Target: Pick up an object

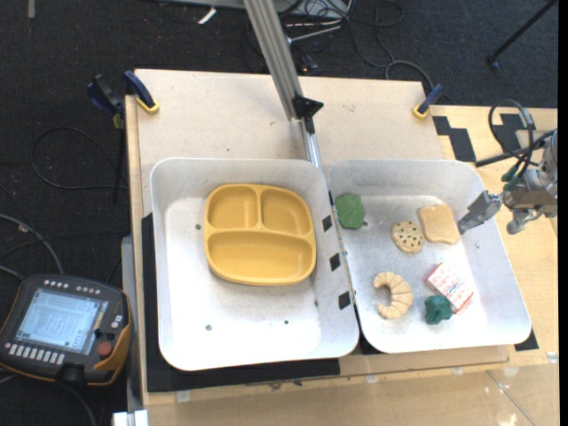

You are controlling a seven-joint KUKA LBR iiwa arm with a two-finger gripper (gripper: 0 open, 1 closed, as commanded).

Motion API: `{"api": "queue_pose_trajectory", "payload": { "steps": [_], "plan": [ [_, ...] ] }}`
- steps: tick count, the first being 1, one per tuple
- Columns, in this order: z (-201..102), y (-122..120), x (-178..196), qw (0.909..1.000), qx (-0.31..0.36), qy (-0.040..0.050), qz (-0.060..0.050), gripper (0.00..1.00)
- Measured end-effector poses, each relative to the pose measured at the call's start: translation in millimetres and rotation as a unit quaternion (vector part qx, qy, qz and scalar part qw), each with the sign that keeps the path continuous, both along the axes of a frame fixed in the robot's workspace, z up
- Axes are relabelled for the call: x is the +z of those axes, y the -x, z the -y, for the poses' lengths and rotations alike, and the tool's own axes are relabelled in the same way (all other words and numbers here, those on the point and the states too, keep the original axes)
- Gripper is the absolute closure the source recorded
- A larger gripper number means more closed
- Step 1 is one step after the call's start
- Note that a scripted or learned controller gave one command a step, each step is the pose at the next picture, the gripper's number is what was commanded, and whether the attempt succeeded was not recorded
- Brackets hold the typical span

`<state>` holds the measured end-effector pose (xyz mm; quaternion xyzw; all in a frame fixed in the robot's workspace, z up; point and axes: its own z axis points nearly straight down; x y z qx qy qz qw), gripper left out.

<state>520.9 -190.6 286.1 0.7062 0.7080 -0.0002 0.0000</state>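
Note:
The right bin holds several toy foods. A green leafy piece lies at its left. A spotted cookie and a tan bread slice sit near the middle. A croissant, a pink and white box and a small dark green piece lie toward the front. My gripper hangs over the bin's right rim, just right of the bread slice and apart from it, with nothing seen in it.
In the left bin lies a yellow divided plate. A slanted metal pole rises from between the two bins at the back. Cables hang beside the arm at the right. A teach pendant sits on the floor at the lower left.

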Motion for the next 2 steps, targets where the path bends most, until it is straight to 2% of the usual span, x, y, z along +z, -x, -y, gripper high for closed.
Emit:
{"api": "queue_pose_trajectory", "payload": {
  "steps": [1, 2],
  "plan": [
    [0.0, 0.0, 0.1, 1.0, 0.0, 0.0, 0.0, 0.0],
    [-2.2, -8.2, -47.6, 1.0, -0.001, -0.0005, -0.002, 0.0]
  ]
}}
